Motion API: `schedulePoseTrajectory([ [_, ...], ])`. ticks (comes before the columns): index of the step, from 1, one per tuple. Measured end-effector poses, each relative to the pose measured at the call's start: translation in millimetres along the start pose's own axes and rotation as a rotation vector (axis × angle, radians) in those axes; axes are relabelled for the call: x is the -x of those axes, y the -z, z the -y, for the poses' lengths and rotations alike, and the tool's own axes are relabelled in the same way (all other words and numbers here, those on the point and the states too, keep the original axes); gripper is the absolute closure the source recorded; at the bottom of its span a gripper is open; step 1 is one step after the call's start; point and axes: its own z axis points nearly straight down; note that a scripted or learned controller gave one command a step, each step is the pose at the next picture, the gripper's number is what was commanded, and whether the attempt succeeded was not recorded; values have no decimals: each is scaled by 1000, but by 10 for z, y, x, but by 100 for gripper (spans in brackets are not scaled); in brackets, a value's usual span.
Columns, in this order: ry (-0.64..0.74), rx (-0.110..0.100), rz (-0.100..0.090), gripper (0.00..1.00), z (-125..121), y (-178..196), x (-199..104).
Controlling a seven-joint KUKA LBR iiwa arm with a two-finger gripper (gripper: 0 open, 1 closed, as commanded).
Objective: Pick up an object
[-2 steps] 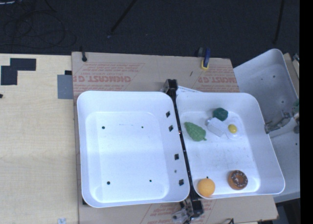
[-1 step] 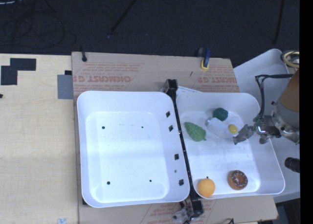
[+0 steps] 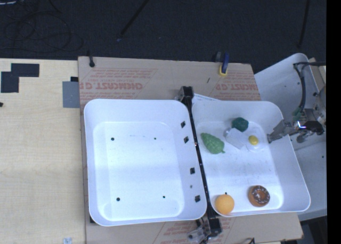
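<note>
Listing the risks first, we note that the end effector (image 3: 277, 133) sits at the right rim of the right bin (image 3: 290, 184), low and blurred, and we cannot tell its state from this view; nothing shows held in it. Candidate things for picking all lie in that right bin: a dark green ball (image 3: 240, 124) near the far side, a clear plastic piece (image 3: 234, 137) just beside it, a small yellow ball (image 3: 253, 141) touching or nearly touching that clear piece, a light green leafy toy (image 3: 212, 144) close to the divider (image 3: 193, 147), an orange ball (image 3: 225, 204) in the near corner, and a brown doughnut (image 3: 259, 195) near it. We judge the cluster of green ball, clear piece and yellow ball the likeliest trouble: a descent there could strike two things at once and push one aside. Round things may roll off on contact. The orange ball lies against the bin wall, so it leaves little room for a clean grasp. The leafy toy stands apart and seems the easier pick. Also present: the left bin (image 3: 138, 163), cardboard (image 3: 160, 80) under both bins, a yellow and blue clamp (image 3: 224, 64) at its far edge, and the pale tabletop (image 3: 37, 147) to the left.
</note>
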Motion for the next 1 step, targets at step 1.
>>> schedulePoseTrajectory([
  [1,3,-5,-4,0,348,381,-481],
])
